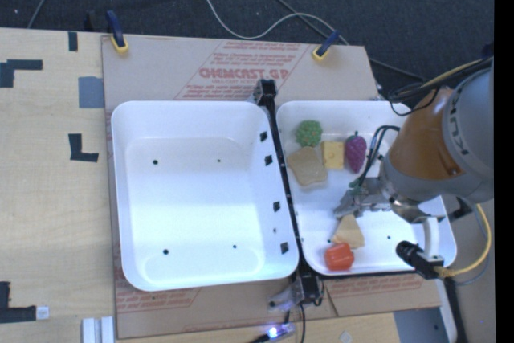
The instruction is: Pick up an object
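In the camera view, the gripper (pixel 350 205) hangs low in the right bin (pixel 418 261), just above a tan wedge (pixel 349 232) beside a red piece (pixel 339 256). Whether it has pinched anything, I cannot tell. Next, I think, it must go down, squeeze, and lift.

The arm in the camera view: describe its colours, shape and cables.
The arm is bulky and rounded, grey with an orange band. The gripper is small, grey metal. A black cable loops beside the wrist; a yellow cable curves below.
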### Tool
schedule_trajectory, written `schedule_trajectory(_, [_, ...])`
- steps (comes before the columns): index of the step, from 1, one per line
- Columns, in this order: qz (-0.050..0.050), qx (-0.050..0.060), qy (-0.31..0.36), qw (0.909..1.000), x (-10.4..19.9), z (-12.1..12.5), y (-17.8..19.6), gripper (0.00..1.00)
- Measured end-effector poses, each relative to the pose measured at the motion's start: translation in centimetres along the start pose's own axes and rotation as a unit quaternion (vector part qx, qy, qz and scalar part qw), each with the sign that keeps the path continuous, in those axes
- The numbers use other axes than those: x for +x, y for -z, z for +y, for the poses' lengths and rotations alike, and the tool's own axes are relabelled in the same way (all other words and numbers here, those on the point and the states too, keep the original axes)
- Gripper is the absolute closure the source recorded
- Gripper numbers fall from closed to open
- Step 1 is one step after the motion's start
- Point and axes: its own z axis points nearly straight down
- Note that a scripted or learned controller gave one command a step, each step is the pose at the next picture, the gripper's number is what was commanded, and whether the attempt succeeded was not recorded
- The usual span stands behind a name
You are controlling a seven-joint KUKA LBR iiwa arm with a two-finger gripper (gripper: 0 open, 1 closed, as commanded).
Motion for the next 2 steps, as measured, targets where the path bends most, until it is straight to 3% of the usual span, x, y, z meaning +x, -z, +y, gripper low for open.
schedule_trajectory(1, [0.004,0.001,0.005,1.0000,8.6,-1.6,9.4,1.00])
schedule_trajectory(2, [0.004,0.005,0.005,1.0000,16.2,-0.6,8.9,1.00])
